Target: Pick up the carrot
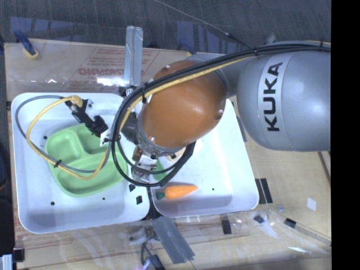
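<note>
The orange carrot (pixel 179 191) with a green stem end lies near the front wall of the right bin (pixel 239 167), pointing right. My gripper (pixel 144 166) hangs under the big orange wrist band, just above and left of the carrot, over the divide between the two bins. Cables and the wrist hide most of it. Nothing shows between the carrot and the gripper but a small gap.
A green divided tray (pixel 76 153) lies in the left bin (pixel 34 207), with yellow and black cables looped over it. The grey arm body (pixel 287 97) covers the right bin's back part. A grey post (pixel 134 52) stands behind the bins.
</note>
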You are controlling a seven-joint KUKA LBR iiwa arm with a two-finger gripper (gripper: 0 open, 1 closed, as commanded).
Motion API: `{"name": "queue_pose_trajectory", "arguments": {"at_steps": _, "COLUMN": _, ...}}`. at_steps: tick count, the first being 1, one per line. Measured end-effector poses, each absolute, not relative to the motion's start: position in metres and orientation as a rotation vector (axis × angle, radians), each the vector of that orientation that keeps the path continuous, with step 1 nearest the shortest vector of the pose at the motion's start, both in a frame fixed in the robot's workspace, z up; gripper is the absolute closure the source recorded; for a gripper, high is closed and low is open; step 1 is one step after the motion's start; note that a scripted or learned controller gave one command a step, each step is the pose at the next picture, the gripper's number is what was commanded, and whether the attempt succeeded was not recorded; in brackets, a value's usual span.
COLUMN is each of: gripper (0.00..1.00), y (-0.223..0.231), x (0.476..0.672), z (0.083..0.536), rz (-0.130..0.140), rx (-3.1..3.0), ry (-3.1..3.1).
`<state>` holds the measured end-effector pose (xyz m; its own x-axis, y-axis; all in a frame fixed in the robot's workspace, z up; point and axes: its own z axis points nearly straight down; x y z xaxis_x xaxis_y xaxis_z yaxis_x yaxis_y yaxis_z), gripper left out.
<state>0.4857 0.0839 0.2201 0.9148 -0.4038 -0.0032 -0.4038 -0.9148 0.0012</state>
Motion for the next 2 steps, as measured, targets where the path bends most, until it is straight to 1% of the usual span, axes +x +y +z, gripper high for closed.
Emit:
{"name": "queue_pose_trajectory", "arguments": {"at_steps": 1, "gripper": 1.0, "y": 0.093, "x": 0.552, "z": 0.194, "rz": -0.007, "rx": 3.021, "ry": -0.864}}
{"name": "queue_pose_trajectory", "arguments": {"at_steps": 2, "gripper": 1.0, "y": 0.058, "x": 0.493, "z": 0.19, "rz": -0.009, "rx": 3.116, "ry": -0.391}}
